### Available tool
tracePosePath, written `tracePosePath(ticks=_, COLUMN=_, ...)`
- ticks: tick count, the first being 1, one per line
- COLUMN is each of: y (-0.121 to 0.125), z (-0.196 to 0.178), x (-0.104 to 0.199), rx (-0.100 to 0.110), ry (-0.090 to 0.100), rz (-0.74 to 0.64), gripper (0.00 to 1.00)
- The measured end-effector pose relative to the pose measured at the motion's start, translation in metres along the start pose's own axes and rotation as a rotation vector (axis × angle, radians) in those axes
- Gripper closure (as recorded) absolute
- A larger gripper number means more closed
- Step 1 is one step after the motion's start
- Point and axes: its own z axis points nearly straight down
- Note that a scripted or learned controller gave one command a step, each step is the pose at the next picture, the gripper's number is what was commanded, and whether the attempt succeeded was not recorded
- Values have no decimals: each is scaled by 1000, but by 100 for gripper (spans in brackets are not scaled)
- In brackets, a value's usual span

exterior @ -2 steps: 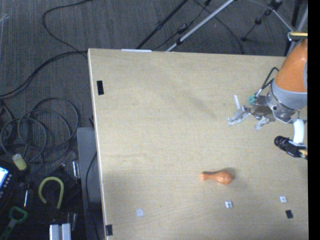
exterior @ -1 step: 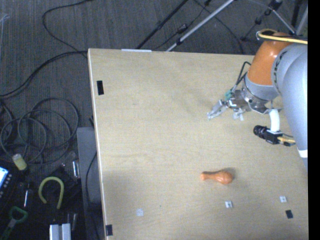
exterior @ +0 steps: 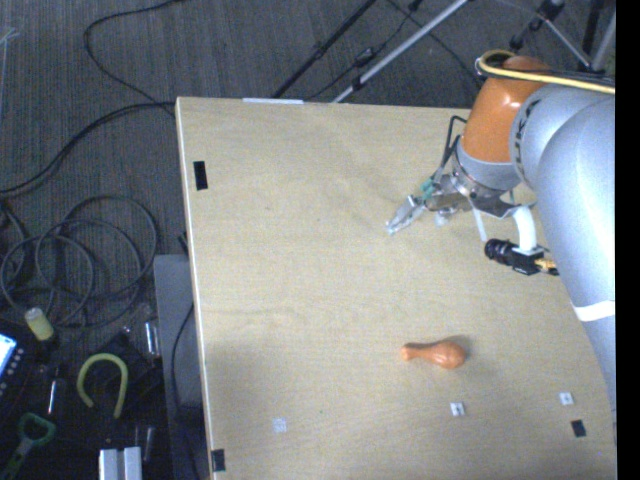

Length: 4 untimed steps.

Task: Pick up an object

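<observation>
— While hovering above the worktop (exterior: 300, 268) near its far right edge, tool (exterior: 400, 218) carrying anything?
— Nothing between the fingers; open or closed, cannot tell. Orange pear-shaped object (exterior: 437, 353) lying loose toward the near right corner, well apart from tool. Grasp and lift both left to do.

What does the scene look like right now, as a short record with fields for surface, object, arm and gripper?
surface: tan board with small black and white markers
object: one orange pear-shaped piece, lying flat near the board's lower right, untouched
arm: grey with orange band, reaching in from the right
gripper: above the board's upper middle, well apart from the object, holding nothing
floor: dark carpet with cables at left
</observation>
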Motion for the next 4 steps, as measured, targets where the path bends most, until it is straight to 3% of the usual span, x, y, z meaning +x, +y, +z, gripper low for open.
tracePosePath(ticks=1, y=-8, z=-111, x=-36, rx=2, ry=1, rz=291, gripper=0)
tracePosePath(ticks=2, y=-15, z=-16, x=-61, rx=2, ry=1, rz=150, gripper=0)
tracePosePath(ticks=3, y=-12, z=-10, x=-55, rx=-1, ry=2, rz=-200, gripper=0)
tracePosePath(ticks=4, y=-4, z=0, x=-19, rx=-1, ry=2, rz=-317, gripper=0)
